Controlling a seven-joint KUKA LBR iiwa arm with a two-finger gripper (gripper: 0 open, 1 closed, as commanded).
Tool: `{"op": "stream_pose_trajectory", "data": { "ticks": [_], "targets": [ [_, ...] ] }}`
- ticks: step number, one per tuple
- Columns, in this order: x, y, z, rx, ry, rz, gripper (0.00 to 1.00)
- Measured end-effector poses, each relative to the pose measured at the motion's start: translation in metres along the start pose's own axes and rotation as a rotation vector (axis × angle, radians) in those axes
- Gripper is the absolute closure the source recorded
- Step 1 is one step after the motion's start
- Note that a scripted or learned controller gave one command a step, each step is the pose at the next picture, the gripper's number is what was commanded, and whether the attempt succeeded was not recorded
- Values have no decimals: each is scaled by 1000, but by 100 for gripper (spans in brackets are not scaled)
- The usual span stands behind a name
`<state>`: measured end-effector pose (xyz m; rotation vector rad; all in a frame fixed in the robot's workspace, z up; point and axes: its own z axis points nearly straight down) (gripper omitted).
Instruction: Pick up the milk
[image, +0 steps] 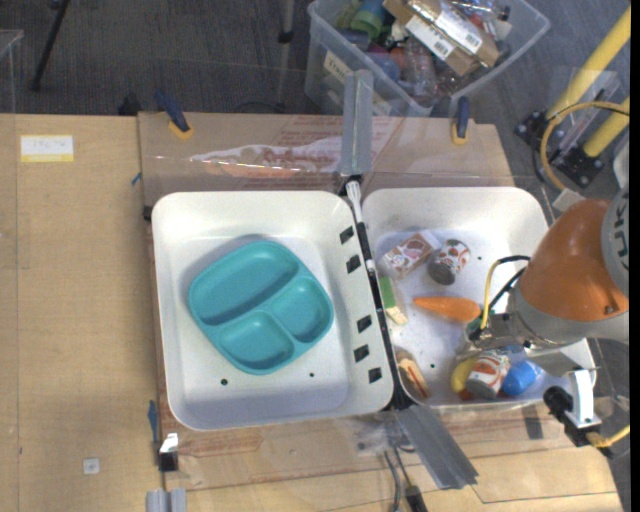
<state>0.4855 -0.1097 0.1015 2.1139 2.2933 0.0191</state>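
Camera view, then: where is the tool?

— The tool (492, 345) hangs over the near right part of the right bin (520, 205), under the grey arm (572, 275) with its orange band. Whether it is released or clenched, I cannot tell; the wrist hides it.

— And the milk?

— The milk carton (408, 253) lies on its side up and to the left of the tool, well apart from it, near the wall between the two bins.

— What is closest to the tool?

— A red and white can (487, 373) sits just below it, with a yellow thing (461, 378) on the can's left and a blue ball (522, 379) on its right. A carrot (447, 308) lies just left of the tool, between it and the carton. A small dark jar (449, 261) stands beside the carton.

— Farther off?

— Far left of the tool, the left bin (180, 300) holds a teal divided plate (260, 305).
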Motion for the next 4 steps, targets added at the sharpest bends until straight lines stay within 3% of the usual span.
{"op": "stream_pose_trajectory", "data": {
  "ticks": [1, 2, 3, 4],
  "targets": [
    [0, -1, 1, 4, 1, 0, 0],
    [-1, -1, -9, 2, 1, 3, 100],
    [-1, -1, -9, 2, 1, 3, 0],
    [-8, 94, 10, 24, 5, 252, 0]
  ]
}}
